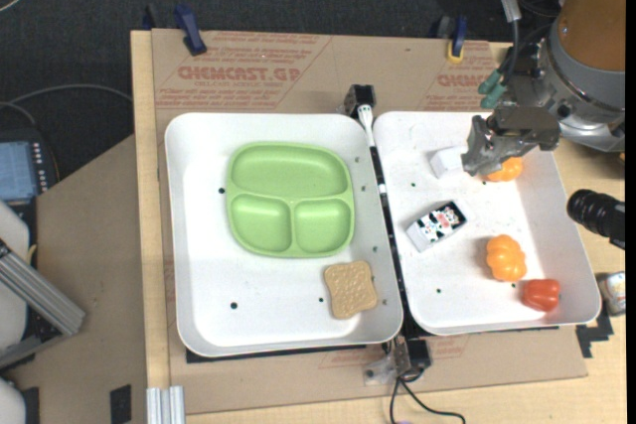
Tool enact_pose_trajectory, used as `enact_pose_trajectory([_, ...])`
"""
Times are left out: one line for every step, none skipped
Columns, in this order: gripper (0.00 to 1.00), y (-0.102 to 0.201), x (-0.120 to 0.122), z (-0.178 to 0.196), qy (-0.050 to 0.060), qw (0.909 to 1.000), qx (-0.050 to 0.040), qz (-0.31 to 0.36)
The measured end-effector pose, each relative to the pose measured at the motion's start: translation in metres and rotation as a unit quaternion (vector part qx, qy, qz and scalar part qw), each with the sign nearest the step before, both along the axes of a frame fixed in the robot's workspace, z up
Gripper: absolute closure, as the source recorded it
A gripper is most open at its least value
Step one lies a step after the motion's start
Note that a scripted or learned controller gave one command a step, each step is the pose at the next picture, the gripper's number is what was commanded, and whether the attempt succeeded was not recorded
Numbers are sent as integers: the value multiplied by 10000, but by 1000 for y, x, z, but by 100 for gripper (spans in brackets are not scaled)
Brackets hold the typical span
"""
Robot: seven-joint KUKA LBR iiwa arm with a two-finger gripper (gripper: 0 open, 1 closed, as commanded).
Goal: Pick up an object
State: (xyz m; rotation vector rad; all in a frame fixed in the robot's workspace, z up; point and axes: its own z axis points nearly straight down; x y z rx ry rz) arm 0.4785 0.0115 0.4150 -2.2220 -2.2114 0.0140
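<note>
My gripper (494,154) hangs low over the back of the right bin (417,298). A small orange object (507,171) shows just at its lower right edge, partly hidden by it; whether it is held I cannot tell. A white block (446,160) lies just left of the gripper. Nearer the front are a black-and-white patterned box (435,225), an orange pepper-like toy (506,256) and a red toy (541,293).
The left bin (189,243) holds a green divided plate (290,197) and a slice of toast (350,288) at its front right. A ridge with black clips (360,100) separates the bins. A black camera part (596,211) juts in at the right.
</note>
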Motion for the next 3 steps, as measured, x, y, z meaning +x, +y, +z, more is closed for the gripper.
enact_pose_trajectory([100, -2, 1, -30, -30, 10000, 7, 16])
enact_pose_trajectory([100, 19, 1, 2, -79, 10000, 11, 36])
enact_pose_trajectory([100, 37, 1, -28, -31, 10000, 9, 34])
